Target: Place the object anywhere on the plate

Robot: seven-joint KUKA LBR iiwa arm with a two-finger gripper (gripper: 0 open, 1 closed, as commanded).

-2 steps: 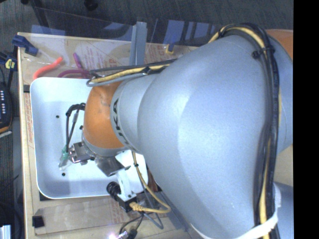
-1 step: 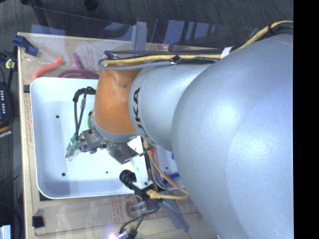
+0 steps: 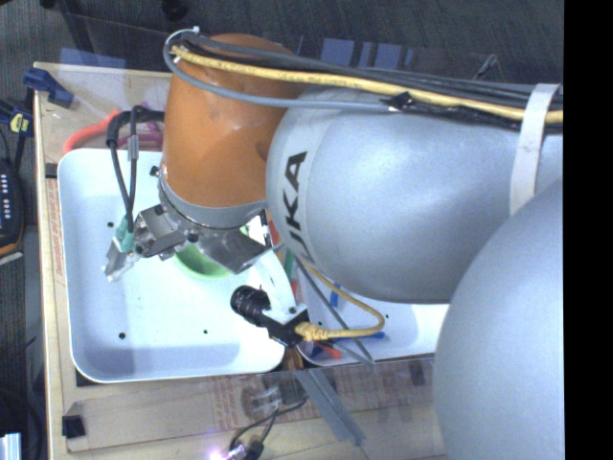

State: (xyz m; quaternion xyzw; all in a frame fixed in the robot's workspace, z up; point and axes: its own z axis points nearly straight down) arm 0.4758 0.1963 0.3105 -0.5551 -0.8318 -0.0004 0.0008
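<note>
A green plate (image 3: 203, 260) lies in the left white bin (image 3: 144, 343), mostly covered by the arm's wrist, so only a curved edge of it shows. My gripper (image 3: 119, 257) hangs low over the bin floor just left of the plate, pointing toward the bin's left wall. A small teal-green bit (image 3: 123, 230) sits at the gripper's tip; I cannot tell whether it is part of the gripper or a held object. The orange band (image 3: 215, 113) and grey arm body hide the bin's right half.
A strip of the right bin (image 3: 407, 332) shows beneath the arm, with red and blue items (image 3: 326, 350) at its near-left corner. A black connector (image 3: 251, 302) with a yellow cable hangs off the wrist over the left bin. The bench's wooden edge (image 3: 192, 401) runs along the front.
</note>
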